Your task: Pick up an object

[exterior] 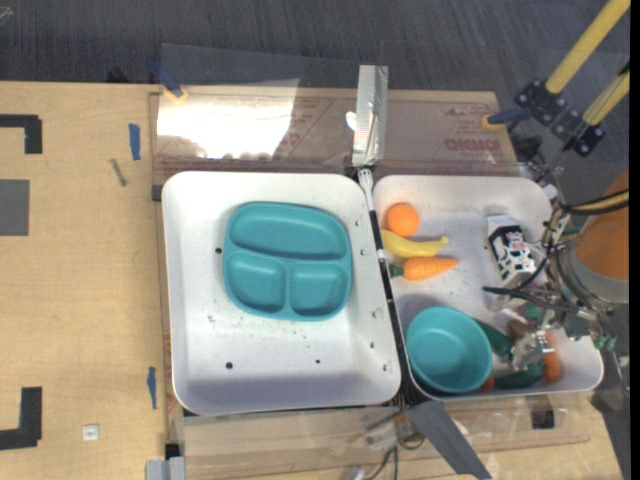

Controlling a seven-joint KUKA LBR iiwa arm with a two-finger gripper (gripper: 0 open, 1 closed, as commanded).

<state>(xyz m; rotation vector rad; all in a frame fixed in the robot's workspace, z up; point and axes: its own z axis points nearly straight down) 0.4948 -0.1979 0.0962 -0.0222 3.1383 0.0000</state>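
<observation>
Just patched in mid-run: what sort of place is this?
Likely a robotics lab bench: two white bins, toy food like a banana and carrot, and a teal divided plate.

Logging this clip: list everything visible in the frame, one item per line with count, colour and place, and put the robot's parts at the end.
bins: 2, white, side by side on the bench
divided plate: 1, teal, middle of the left bin
bowl: 1, teal, near edge of the right bin
orange: 1, orange, far left of the right bin
banana: 1, yellow, just below the orange
carrot: 1, orange, just below the banana
small black-and-white object: 1, far right of the right bin, too blurred to name
bench: 1, light wood
arm: 1, orange band, reaching in at the right edge
gripper: 1, over the right bin's near right corner
</observation>
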